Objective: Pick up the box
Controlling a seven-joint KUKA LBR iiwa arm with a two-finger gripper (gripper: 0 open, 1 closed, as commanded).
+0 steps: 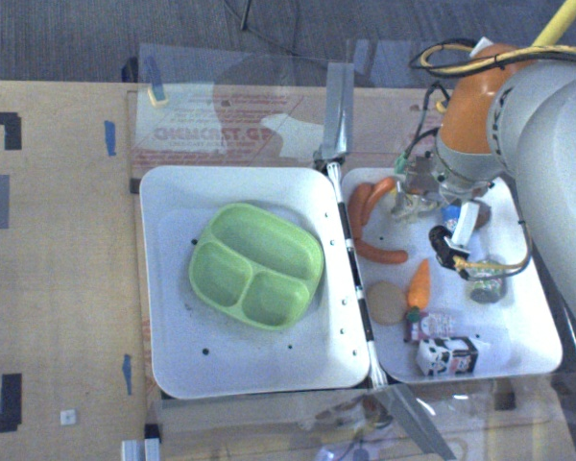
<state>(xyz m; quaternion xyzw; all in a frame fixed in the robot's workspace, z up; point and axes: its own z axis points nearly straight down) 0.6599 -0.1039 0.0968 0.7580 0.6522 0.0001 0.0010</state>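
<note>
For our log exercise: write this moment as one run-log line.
arm: over right bin | box: lying near front, untouched | tray: left bin

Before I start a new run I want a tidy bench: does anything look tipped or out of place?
Mostly no. The green tray sits askew in the left bin. In the right bin the box lies on its side near the front edge, beside a carrot and other loose toy food. Nothing looks spilled or damaged.
</note>
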